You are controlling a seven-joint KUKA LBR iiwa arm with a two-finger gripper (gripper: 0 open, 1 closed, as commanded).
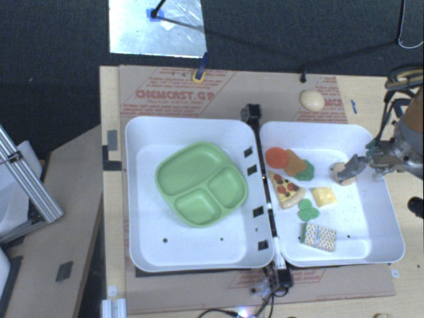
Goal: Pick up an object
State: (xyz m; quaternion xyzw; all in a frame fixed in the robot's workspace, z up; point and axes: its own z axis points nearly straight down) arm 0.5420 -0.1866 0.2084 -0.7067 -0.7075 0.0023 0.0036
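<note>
The small tan rounded toy piece (342, 173) near the right white bin's (381, 244) right edge, probably light, stiff plastic best pinched across its middle, sits touching the gripper (351, 168), whose finger state I cannot tell.

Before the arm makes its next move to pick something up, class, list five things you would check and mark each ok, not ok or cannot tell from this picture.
1. Claw is over the right bin, where the small items lie: ok.
2. A target sits at the claw: a beige piece lies at its tip: ok.
3. The piece is between the fingers: cannot tell, the view is too small.
4. Neighbours are apart from that piece: the yellow cheese wedge and pizza slice lie off to its left: ok.
5. Left bin has room to receive: the green divided plate leaves bare floor around it: ok.
</note>
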